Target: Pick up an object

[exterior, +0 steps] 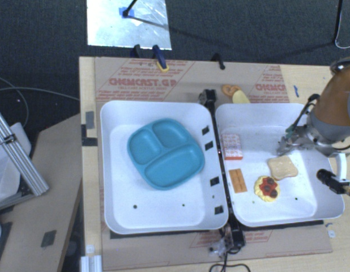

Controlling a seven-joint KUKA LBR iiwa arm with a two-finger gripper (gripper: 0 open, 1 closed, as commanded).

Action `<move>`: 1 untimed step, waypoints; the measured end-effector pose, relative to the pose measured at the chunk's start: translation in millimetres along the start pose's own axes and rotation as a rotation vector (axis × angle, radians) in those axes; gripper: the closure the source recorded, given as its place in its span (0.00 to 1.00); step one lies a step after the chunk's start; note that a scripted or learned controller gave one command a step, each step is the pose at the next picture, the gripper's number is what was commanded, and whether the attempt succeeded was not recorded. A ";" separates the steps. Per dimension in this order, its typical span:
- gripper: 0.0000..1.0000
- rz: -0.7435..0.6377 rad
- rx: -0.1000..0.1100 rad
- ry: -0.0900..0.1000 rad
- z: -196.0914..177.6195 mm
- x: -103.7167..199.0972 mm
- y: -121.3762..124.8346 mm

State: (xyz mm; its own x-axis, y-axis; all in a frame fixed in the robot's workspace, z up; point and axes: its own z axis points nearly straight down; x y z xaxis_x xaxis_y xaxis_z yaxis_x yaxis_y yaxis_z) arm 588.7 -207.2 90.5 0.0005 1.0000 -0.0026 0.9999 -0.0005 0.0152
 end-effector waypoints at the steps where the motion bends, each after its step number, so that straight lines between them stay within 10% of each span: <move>1: 1.00 -0.006 -0.002 -0.004 0.0 50.5 -14.8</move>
State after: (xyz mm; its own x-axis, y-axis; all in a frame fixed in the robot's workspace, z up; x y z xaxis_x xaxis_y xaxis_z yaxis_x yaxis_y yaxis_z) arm 574.0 -156.7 90.2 -0.0054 1.0000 -0.0071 0.9998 0.0055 0.0168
